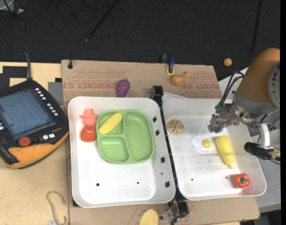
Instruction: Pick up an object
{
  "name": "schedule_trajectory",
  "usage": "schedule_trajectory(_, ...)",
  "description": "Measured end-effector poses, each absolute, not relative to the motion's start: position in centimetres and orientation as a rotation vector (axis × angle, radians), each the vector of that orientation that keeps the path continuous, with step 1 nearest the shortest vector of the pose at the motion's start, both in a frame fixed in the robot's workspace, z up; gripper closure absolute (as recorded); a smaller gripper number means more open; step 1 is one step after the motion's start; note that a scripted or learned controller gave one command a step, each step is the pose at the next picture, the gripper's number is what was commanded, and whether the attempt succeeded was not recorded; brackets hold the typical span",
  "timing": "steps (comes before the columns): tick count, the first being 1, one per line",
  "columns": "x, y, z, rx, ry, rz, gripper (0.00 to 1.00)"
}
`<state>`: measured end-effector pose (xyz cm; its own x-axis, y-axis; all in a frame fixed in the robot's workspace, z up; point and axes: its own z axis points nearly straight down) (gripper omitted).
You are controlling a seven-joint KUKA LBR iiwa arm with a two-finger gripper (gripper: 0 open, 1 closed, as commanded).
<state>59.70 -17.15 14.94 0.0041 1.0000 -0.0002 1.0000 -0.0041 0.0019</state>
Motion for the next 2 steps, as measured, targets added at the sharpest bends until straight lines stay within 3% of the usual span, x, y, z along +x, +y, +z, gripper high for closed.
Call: schedule_trajectory(2, 60.1, -17.6, 23.0, 2.222, 2.218, 0.002, 1.00)
